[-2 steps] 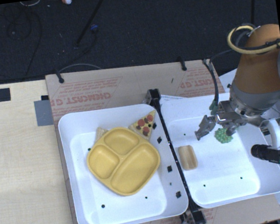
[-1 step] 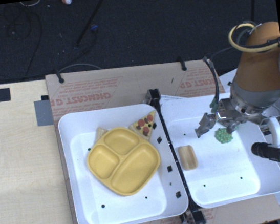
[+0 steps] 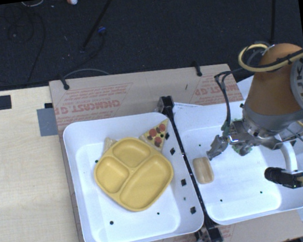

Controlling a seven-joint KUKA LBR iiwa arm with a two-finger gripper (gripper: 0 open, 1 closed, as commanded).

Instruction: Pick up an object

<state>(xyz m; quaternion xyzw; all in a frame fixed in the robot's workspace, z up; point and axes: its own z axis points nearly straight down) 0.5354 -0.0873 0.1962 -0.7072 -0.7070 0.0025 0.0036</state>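
Observation:
A tan, bread-like block (image 3: pixel 203 170) lies in the right bin (image 3: pixel 247 205), close to its left wall. My gripper (image 3: pixel 216 149) hangs just above and to the right of the block, with the orange-banded arm reaching in from the right. Nothing shows held in it. In the left bin (image 3: pixel 95 220) a yellow divided plate (image 3: pixel 134 173) rests at a slant. A toy pizza slice (image 3: pixel 157 134) lies at the plate's upper right corner, near the bin's right wall.
A black divider (image 3: pixel 182 163) runs between the two bins. Brown cardboard (image 3: pixel 114 97) lies under and behind both bins. A pale wooden bench top (image 3: pixel 23 186) extends to the left.

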